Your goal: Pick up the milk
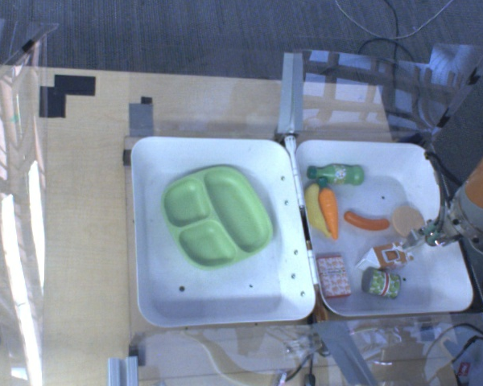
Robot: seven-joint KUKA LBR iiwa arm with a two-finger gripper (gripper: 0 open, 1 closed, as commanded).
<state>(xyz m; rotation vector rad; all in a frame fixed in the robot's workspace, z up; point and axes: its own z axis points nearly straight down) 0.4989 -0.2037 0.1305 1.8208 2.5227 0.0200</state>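
Pincer [421, 237], grip unreadable, beside the toppled milk [389, 256], its top pointing left.

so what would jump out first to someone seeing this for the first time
The bright green divided plate stands out, alone in the left bin. Next, the right bin draws the eye with its clutter: a carrot, a green bottle, and a small milk carton. The gripper sits right beside the carton.

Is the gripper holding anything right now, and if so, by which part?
Cannot be told. The gripper sits at the right end of the milk carton in the right bin, but the view does not show the carton between its fingers.
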